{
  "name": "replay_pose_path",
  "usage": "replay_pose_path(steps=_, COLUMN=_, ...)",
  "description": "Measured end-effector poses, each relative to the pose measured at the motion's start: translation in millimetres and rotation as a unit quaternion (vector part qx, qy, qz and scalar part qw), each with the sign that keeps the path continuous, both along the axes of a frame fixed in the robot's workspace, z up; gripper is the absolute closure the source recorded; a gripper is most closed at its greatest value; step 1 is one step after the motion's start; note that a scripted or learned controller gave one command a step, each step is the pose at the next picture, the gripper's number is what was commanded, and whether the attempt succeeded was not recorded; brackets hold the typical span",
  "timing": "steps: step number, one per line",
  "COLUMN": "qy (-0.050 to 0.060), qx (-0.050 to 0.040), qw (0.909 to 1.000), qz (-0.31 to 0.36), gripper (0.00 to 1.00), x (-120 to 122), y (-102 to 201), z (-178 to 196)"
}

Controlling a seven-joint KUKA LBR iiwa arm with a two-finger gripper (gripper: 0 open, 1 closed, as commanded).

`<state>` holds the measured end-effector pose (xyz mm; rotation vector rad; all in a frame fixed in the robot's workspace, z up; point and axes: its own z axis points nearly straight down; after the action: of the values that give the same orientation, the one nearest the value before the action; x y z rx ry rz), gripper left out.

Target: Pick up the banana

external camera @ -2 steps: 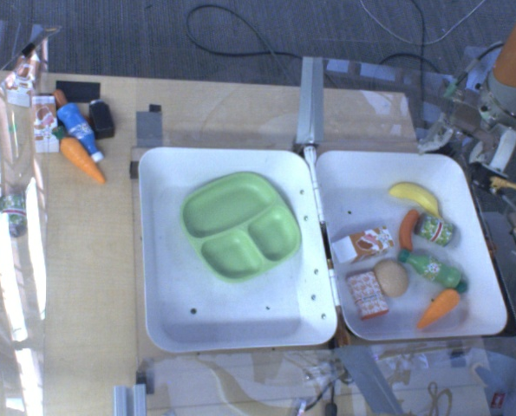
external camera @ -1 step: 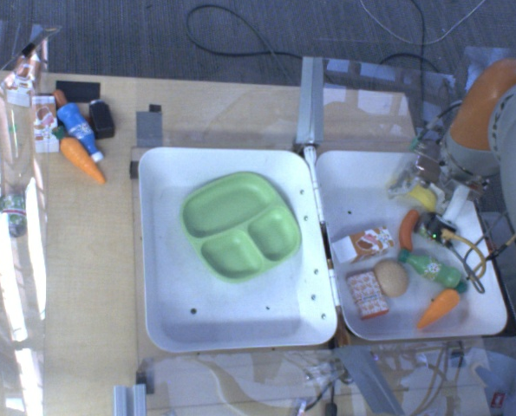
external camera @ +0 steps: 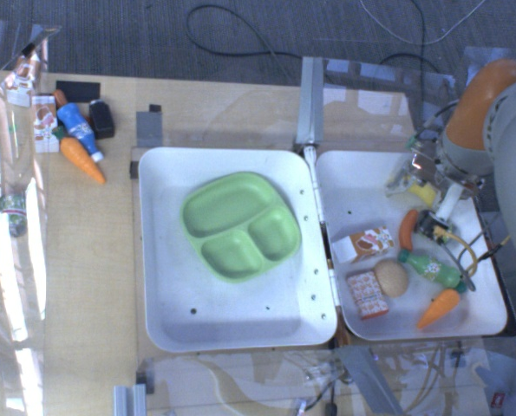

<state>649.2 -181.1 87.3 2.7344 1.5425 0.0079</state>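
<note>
Hovering over the right bin's far corner, grip unreadable

Reaching in from the right, the grey arm (external camera: 500, 146) with its orange band (external camera: 483, 89) brings the gripper (external camera: 418, 180) over the far part of the right bin (external camera: 353, 167). From this slanted view the tool's metal parts, a white piece and some cables overlap. Whether it is released or clenched cannot be told, and nothing can be seen clearly gripped in it.

The banana (external camera: 425, 192) shows as a small patch of yellow right at the gripper, just below its metal parts and partly covered by them. It lies in the right bin, in the far right part, near the bin's right wall. Whether tool and fruit touch cannot be made out, and neither can whether the banana rests on the bin floor or is raised off it.

Nearer the camera in the same bin lie the other things. An orange-red piece (external camera: 408, 229) sits just below the banana. An orange and white carton (external camera: 368, 243) lies to its left. A tan round item (external camera: 393, 278) touches a small red box (external camera: 367, 294). A green bottle (external camera: 432, 269) lies on its side, and a carrot (external camera: 438, 308) lies near the front right corner.

The left bin (external camera: 166, 258) holds a green divided plate (external camera: 240, 225), well apart from the gripper. On the bench's far left lie a blue bottle (external camera: 78, 129), a second carrot (external camera: 82, 160) and a black object (external camera: 101, 118).
</note>
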Motion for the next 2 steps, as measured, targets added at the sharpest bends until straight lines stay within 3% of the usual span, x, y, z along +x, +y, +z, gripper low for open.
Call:
replay_pose_path(steps=1, qy=-0.002, qx=-0.0006, qw=1.0000, qz=0.003, gripper=1.00, x=2, y=2, z=11)
replay_pose_path(steps=2, qy=0.017, qx=0.0092, qw=0.9954, qz=-0.094, gripper=1.00, x=20, y=-7, z=7)
